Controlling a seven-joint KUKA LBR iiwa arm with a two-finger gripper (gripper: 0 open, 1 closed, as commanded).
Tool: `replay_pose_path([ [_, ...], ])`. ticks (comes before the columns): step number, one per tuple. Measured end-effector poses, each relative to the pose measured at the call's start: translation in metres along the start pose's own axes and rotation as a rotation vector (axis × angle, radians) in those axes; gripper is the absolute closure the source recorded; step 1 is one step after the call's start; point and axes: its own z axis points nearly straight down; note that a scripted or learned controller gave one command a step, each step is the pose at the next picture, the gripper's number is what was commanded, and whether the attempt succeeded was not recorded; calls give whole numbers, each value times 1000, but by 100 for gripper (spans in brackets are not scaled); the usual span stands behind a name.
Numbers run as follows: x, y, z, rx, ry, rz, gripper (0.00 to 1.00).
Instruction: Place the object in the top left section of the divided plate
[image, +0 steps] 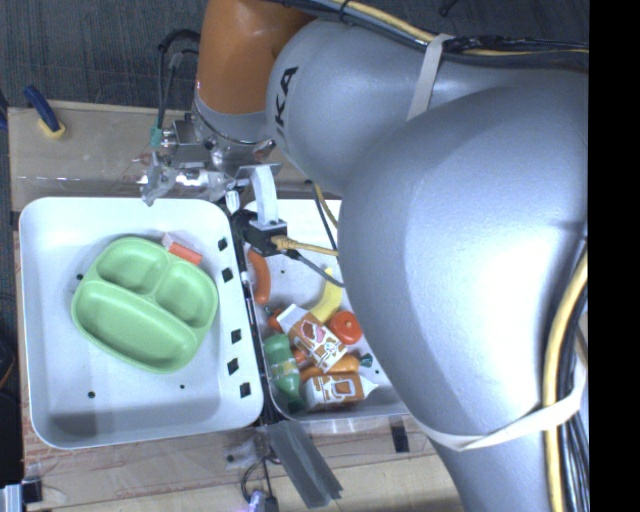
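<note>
Within the left bin (120, 410), one of two white bins counted on the bench, a single green plate (140, 335) was seen. It was divided into three sections, one large along its lower left and two smaller along its upper right.

One small orange piece (183, 252) was found at the plate's upper right rim, touching it. Whether it rested inside a section or just outside the rim could not be told. Its long axis was laid from upper left to lower right, with a paler end at the upper left.

One gripper (188, 178) was held over the far rim of the left bin, apart from the orange piece. How wide it stood could not be told.

Much of the right bin (300, 222) was covered by the grey arm (450, 250). In the part left uncovered, a heap was seen:
- two printed cartons (320, 345)
- one banana (330, 297)
- one round orange fruit (345, 325)
- one long orange vegetable (258, 278) beside the dividing wall
- some green things (278, 352) whose number could not be counted
</note>
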Motion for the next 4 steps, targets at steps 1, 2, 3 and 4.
replay_pose_path([
  [1, 67, 5, -128, -1, 1, 334, 0],
  [2, 70, 5, -137, 2, -1, 322, 100],
  [3, 88, 7, -51, 3, 0, 214, 100],
  [4, 88, 7, -52, 3, 0, 213, 0],
])
